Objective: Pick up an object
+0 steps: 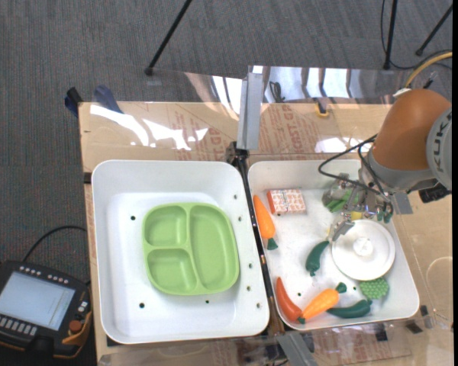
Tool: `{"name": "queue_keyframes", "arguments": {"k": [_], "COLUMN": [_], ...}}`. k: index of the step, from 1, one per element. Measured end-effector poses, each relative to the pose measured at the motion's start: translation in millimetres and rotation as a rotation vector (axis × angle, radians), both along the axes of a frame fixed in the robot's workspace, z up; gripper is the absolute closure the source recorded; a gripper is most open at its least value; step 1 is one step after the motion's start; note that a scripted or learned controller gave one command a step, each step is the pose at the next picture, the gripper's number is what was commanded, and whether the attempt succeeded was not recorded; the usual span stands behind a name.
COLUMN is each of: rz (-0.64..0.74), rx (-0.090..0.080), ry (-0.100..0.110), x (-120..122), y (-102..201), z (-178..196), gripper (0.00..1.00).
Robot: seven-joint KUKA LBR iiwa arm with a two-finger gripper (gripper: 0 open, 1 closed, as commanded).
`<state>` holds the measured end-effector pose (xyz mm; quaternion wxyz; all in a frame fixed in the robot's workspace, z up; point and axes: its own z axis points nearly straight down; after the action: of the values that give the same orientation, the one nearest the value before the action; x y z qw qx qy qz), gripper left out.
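Observation:
My gripper (349, 216) hangs low over the back right part of the right bin (290, 239), just above the rim of a white round dish (364, 255). A small green item (335, 200) lies right beside the gripper on its left. In the same bin lie an orange carrot (263, 219) by the left wall, a pink box (286, 200), a dark green vegetable (317, 257), a second carrot (321, 303), a red-orange pepper (288, 300), a green cucumber (352, 309) and a green textured piece (375, 288).
The left bin (114, 204) holds a light green divided plate (190, 248). A metal post (248, 113) stands behind the wall where the two bins meet. A teach pendant (34, 303) lies on the floor at the lower left.

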<state>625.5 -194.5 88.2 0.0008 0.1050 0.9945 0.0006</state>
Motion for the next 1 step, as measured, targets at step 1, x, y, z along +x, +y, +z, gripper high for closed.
{"name": "queue_keyframes", "arguments": {"k": [1], "rz": [-0.081], "rx": [0.0], "ry": [-0.001], "x": [6.8], "y": [22.5], "z": [0.3], "gripper": [0.0]}}
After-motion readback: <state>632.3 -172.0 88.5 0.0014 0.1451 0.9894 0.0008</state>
